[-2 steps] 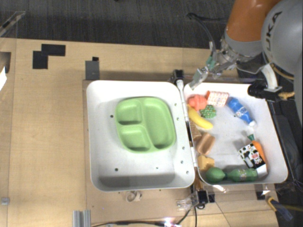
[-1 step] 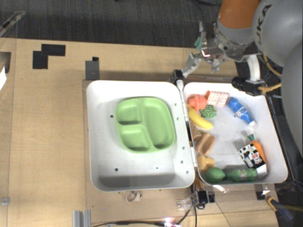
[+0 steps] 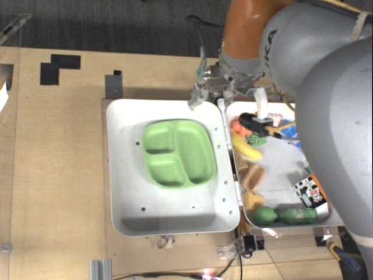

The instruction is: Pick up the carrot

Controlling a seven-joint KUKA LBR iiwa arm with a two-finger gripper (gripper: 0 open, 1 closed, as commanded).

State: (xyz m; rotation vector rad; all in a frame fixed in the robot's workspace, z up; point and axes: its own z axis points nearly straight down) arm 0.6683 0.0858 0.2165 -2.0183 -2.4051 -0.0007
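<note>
The carrot (image 3: 237, 125) is a small orange piece at the back left of the right bin (image 3: 291, 156), partly hidden by other things, just behind a yellow banana (image 3: 246, 148). My gripper (image 3: 206, 102) hangs over the back rim where the two bins meet, to the left of the carrot and apart from it. Its fingers stand open with nothing between them. The grey arm covers the right bin's back right part.
A green divided plate (image 3: 178, 153) lies in the left bin (image 3: 125, 174). The right bin also holds a brown piece (image 3: 252, 177), two green items (image 3: 265, 216) (image 3: 297, 216) at the front, a black-and-white packet (image 3: 309, 192) and a blue thing (image 3: 289, 132).
</note>
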